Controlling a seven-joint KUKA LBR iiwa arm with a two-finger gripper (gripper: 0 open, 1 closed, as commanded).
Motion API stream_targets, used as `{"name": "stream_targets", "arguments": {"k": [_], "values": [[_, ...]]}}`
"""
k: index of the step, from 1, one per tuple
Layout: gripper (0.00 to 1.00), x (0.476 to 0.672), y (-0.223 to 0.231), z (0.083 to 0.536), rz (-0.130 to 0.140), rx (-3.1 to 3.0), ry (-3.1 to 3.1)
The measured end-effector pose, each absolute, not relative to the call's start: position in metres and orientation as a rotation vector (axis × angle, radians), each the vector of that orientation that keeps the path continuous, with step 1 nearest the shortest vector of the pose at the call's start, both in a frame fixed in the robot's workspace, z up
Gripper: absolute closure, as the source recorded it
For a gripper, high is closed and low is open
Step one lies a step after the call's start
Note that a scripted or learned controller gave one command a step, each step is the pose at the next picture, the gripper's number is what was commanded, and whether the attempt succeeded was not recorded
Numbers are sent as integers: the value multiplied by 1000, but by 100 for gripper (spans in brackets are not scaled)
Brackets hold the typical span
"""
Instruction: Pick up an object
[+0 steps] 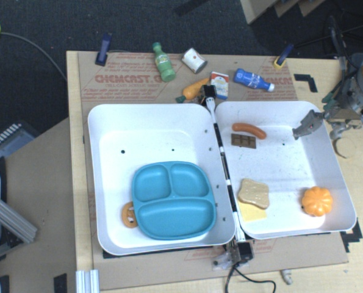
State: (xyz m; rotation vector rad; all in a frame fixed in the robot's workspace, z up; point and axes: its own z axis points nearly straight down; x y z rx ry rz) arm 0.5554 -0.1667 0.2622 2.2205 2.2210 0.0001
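Five items in right bin (pixel 334 163); jaws (pixel 305 126) state unclear, near sausage (pixel 249 129); chocolate (pixel 243 141) beside.

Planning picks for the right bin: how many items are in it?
5: sausage and chocolate at the back left, bread on cheese front left, pumpkin front right. More could hide under the bread.
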Motion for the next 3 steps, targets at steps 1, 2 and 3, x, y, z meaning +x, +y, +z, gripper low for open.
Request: {"name": "stream_targets", "arguments": {"k": [1, 2, 3], "values": [[0, 604, -130, 164, -1, 2221, 2224], [0, 612, -96, 84, -1, 2222, 2223], [0, 667, -97, 95, 1, 2219, 2222]]}}
